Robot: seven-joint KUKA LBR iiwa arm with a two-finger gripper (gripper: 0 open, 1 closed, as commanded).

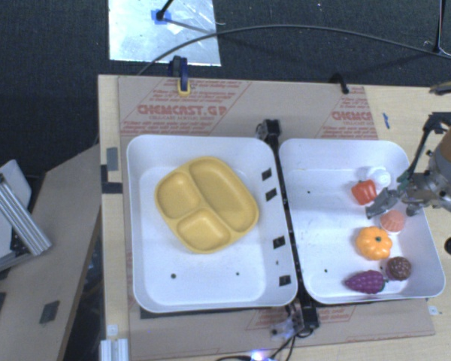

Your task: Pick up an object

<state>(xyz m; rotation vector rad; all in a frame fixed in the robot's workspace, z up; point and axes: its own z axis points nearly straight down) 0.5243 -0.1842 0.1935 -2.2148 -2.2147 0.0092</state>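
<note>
From the camera view, the bench (pixel 233 96) is a wooden top covered by a printed cardboard sheet, standing on dark carpet, with a shiny foil sheet (pixel 162 19) on the floor beyond its far edge. Two white bins sit side by side on it. The left bin (pixel 203 277) holds one yellow divided plate (pixel 206 204). The right bin (pixel 323 201) holds six small pieces near its right wall: one white piece (pixel 379 177), one red pepper (pixel 364 192), one pink shell-like piece (pixel 393 221), one orange pumpkin (pixel 373 243), one brown ball (pixel 398 268) and one purple grape bunch (pixel 365 281) toward the near right corner. My gripper (pixel 391 200) hangs over the pepper and shell; whether it is open or closed I cannot tell.
</note>
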